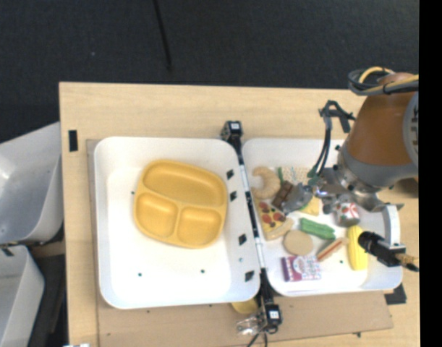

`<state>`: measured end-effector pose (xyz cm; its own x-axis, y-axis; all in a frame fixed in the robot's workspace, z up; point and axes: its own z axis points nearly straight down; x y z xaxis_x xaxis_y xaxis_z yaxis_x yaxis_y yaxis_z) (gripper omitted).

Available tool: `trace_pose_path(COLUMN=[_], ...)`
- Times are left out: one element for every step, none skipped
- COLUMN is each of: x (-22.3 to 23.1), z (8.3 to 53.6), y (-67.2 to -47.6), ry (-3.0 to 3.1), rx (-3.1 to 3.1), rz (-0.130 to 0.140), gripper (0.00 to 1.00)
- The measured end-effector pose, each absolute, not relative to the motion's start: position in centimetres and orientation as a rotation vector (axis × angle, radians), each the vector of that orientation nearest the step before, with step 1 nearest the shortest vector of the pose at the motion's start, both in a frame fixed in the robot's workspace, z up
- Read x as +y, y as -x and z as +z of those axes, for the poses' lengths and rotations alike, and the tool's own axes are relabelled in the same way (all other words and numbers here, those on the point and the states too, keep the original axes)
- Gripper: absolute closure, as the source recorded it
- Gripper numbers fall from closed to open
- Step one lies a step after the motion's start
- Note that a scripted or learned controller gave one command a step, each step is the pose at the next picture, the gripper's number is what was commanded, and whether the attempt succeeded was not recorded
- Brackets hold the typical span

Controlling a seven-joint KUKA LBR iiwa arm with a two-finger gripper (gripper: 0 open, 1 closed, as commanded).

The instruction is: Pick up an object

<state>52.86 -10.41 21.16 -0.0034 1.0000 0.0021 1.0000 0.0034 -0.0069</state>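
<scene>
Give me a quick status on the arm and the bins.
Gripper low in right bin, over the brown piece; grip unclear. Toy foods crowded close around. Yellow tray sits in left bin.

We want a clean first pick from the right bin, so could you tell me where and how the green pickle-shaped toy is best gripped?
Grip the green pickle-shaped toy at its middle, coming straight down with the jaws across its short width. It lies flat and long, running from upper left to lower right. The tan round cookie and the orange stick crowd its lower side, so its ends look harder to reach.
</scene>
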Motion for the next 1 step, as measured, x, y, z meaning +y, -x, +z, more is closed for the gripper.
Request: trace_pose_path(x=[-10.40], z=[21.94], y=[-52.92], ry=[2.208], rx=[-2.220], rz=[0.009], gripper=[1.00])
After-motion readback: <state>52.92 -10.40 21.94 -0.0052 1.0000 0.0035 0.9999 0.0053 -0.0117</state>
